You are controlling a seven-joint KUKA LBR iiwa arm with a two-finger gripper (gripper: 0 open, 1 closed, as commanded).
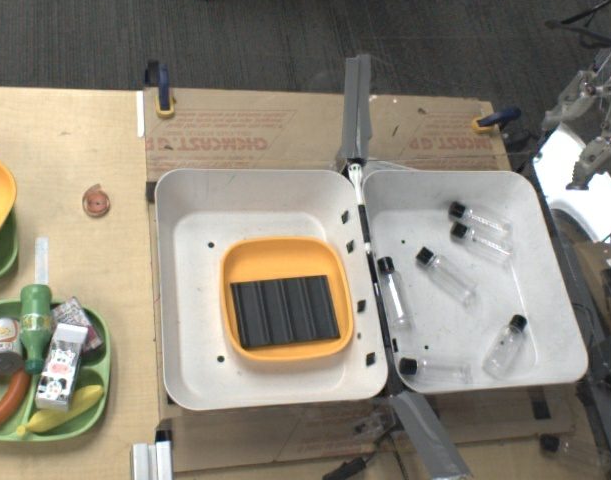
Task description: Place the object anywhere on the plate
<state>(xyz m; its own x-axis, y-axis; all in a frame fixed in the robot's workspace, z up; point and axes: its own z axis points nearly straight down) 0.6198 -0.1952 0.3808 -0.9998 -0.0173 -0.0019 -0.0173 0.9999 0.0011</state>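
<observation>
Plate: orange square plastic plate [285,258] with dark ribbed insert, left bin.
Objects: clear black-capped vials [445,273] loose in right white bin [545,218].
Pincer: state cannot be told.
Risk: smooth round vials likely roll or slip from any grasp.

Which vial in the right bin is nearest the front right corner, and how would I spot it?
Start at the right bin, the one without the orange plate. Go to its front right corner: a clear vial with a black cap lies there. It is alone on that side, cap pointing away from the front wall.
</observation>
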